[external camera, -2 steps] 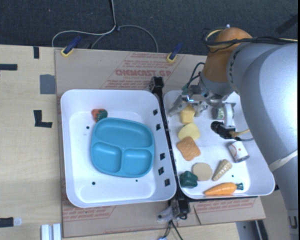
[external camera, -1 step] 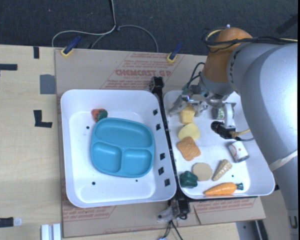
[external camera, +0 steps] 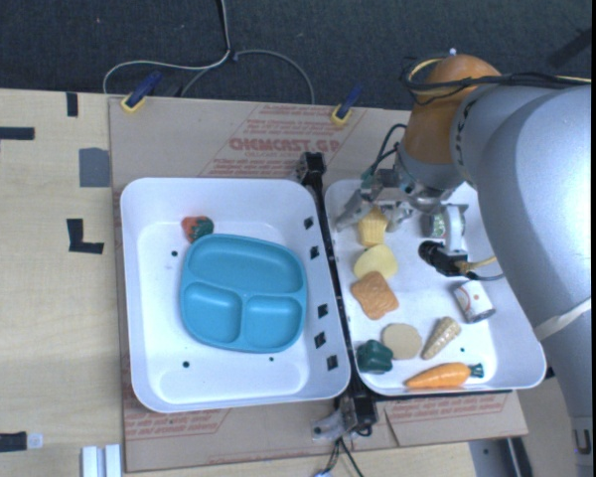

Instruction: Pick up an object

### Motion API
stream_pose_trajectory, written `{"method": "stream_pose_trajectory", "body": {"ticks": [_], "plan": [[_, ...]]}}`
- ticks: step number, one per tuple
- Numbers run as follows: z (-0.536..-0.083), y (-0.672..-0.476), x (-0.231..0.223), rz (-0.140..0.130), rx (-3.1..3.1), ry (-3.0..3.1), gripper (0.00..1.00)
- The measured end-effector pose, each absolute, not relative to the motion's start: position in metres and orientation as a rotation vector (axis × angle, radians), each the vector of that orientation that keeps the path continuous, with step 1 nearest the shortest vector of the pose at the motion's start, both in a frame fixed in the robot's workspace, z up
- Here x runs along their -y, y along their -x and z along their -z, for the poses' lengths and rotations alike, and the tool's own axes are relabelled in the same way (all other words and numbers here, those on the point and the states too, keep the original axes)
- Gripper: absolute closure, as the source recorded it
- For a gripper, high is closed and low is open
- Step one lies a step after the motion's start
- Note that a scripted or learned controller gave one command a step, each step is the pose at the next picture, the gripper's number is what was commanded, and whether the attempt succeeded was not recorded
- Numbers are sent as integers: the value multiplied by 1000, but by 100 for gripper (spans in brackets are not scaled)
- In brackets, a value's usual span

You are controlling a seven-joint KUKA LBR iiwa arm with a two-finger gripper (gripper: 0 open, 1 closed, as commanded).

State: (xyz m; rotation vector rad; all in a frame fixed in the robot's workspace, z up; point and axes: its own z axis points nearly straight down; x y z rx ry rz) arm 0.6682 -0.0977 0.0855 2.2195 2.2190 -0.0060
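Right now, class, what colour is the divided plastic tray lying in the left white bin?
Light blue: the divided tray, clearest in the overhead camera view.

I get even, fairly bright overhead light. The white bins [external camera: 139, 266] look slightly washed out, shadows are soft and short, the arm [external camera: 536, 197] at 3 o'clock is soft-focused, and the dark floor at 12 is grainy.
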Motion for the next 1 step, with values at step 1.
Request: {"method": "stream_pose_trajectory", "body": {"ticks": [1], "plan": [[-86, -668, 98, 6, -2219, -2219, 0]]}}
